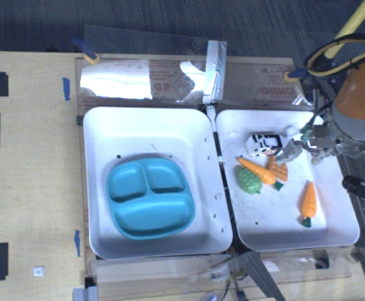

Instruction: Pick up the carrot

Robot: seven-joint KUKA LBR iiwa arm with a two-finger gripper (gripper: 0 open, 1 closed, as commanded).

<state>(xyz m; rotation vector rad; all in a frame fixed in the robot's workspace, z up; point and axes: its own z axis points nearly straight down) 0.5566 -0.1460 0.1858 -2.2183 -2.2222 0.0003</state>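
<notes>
Two orange carrots lie in the right bin (333, 234). One carrot (256, 170) lies slantwise near the bin's middle, touching a green bumpy vegetable (249, 182). The other carrot (308, 200) lies apart at the right, its green stem end toward the front. My gripper (291, 150) reaches in from the right and hovers just above and right of the middle carrot, over a ridged orange piece (278, 168). No carrot is seen in its grasp.
A black-and-white object (264, 143) lies near the right bin's back, just left of the gripper. The left bin (101, 130) holds a blue divided tray (150, 197). The arm's orange band (359, 93) and cables stand over the bin's right rim.
</notes>
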